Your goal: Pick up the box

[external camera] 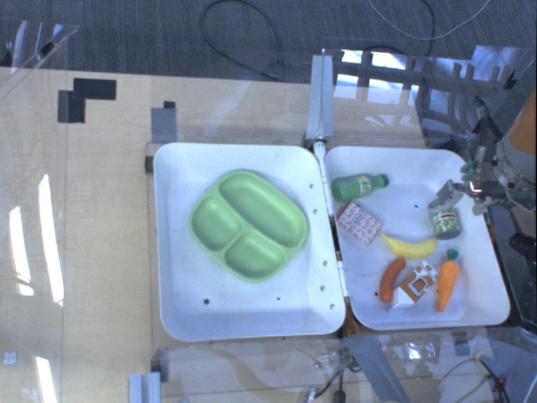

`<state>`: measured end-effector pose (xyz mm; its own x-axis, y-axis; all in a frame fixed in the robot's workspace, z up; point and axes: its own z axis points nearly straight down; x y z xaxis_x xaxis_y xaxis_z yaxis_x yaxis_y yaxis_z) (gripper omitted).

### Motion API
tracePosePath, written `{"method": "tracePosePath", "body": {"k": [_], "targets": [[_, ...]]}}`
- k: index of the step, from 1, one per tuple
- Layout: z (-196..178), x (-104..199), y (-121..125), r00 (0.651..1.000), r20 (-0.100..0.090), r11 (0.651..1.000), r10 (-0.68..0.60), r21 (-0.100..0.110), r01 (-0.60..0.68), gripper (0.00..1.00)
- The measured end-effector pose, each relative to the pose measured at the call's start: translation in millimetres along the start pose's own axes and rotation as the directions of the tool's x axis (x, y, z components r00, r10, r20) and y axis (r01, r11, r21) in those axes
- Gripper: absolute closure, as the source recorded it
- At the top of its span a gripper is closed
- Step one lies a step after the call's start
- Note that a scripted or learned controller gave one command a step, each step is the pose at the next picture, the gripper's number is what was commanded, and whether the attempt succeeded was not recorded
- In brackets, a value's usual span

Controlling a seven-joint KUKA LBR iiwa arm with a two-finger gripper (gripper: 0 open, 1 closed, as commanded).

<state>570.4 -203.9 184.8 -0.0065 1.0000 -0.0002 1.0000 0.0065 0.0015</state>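
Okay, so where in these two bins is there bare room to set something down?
Left bin: bare floor all round the green tray, widest along the near edge. Right bin: a patch between bottle and can. Crowded around the box, banana, sausage, carton and carrot.

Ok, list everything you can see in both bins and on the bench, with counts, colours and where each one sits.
divided plate: 1, green, middle of left bin
bottle: 1, green, right bin, top left
box: 1, red-patterned, right bin, left side
can: 1, green-labelled, right side
banana: 1, yellow, centre
sausage: 1, red-orange, lower centre
small carton: 1, orange and white, beside the sausage
carrot: 1, orange, lower right
gripper: 1, grey, above the can
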Motion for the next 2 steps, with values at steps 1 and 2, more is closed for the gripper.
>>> {"method": "tracePosePath", "body": {"k": [1, 2], "targets": [[80, 70, 17, 1.000, 0.002, 1.000, 0.005, -0.009, -0.005, 0.00], [101, 75, 93, 1.000, 0.001, 0.999, 0.028, 0.032, -0.028, 0.00]]}}
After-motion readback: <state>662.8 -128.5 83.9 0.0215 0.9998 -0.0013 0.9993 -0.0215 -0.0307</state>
